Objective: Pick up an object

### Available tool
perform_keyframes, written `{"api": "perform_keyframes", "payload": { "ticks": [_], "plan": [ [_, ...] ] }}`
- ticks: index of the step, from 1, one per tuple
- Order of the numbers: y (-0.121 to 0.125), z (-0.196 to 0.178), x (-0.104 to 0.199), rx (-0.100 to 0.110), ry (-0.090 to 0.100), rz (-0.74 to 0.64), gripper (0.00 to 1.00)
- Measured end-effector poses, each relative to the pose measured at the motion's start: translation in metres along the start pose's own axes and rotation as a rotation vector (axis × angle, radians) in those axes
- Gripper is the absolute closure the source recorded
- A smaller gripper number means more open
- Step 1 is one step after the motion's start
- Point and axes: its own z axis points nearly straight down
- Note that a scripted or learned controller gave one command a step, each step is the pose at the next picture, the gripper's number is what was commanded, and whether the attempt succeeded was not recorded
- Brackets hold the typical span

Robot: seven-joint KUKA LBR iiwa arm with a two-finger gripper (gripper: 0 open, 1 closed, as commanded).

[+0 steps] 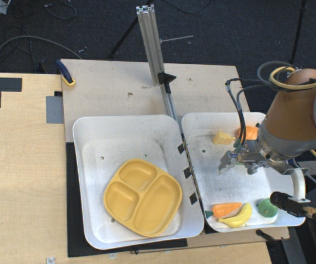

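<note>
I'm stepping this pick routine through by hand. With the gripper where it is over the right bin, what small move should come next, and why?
Probably a short shift toward the pale yellow toy piece, then a descent. The two-finger gripper hangs above bare floor of the right white bin, with nothing between its fingers. That piece lies just beyond it, nearer than the orange carrot and yellow banana at the front edge.
</note>
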Motion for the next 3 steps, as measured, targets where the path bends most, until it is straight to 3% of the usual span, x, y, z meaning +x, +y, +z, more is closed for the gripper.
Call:
{"api": "perform_keyframes", "payload": {
  "ticks": [2,3],
  "plan": [
    [-0.004,0.107,-0.006,0.005,0.001,0.001,0.0],
    [-0.002,0.121,-0.008,-0.004,0.002,0.001,0.0]
  ]
}}
